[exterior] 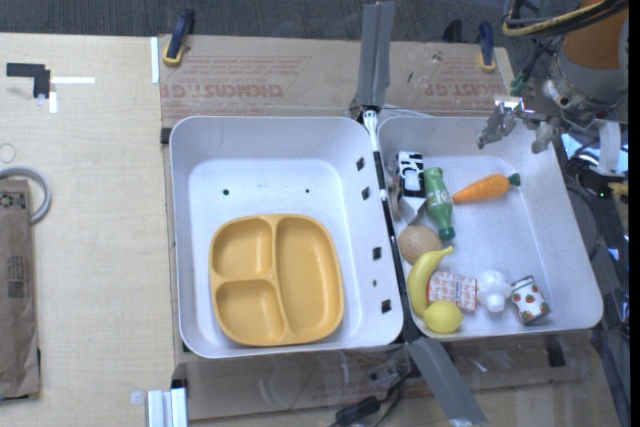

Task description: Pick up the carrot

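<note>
Carrot (483, 188) in open floor, hand (497, 127) above near rim.

carrot (484, 187) open above and right, green bottle (438, 203) touching its left tip

red print on the cardboard sheet (262, 75) behind the bins reads roughly "chemcast", upside down from this view, repeated at its right end. brown paper bag (15, 285) at left edge carries small dark print, too small to read.
</note>
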Robot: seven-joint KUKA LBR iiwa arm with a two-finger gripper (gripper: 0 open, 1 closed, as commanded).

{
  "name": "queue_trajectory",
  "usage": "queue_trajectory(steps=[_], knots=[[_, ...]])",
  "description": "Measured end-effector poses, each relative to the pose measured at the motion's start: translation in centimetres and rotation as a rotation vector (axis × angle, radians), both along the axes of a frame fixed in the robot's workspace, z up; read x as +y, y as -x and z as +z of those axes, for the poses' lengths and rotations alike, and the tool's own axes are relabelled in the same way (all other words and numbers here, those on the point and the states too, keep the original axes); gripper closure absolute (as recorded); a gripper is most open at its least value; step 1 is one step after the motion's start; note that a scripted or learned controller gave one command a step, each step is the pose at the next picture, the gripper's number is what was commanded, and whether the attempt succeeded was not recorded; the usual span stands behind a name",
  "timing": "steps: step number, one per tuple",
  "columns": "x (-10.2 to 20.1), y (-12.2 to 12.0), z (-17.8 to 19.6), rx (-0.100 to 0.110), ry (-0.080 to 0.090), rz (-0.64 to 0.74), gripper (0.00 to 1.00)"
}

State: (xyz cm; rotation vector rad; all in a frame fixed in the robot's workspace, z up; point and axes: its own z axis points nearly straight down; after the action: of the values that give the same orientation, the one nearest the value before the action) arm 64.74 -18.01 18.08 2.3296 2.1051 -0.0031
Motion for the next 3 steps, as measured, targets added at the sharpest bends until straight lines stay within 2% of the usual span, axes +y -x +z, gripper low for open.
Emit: queue_trajectory(steps=[1, 2, 3], knots=[[-2.3, 1.8, -9.0, 0.002, -0.01, -0.109, 0.0], [1.4, 5.5, -8.9, 0.002, -0.002, -0.465, 0.0], [0.1, 0.9, -8.8, -0.001, 0.0, -0.207, 0.0]])
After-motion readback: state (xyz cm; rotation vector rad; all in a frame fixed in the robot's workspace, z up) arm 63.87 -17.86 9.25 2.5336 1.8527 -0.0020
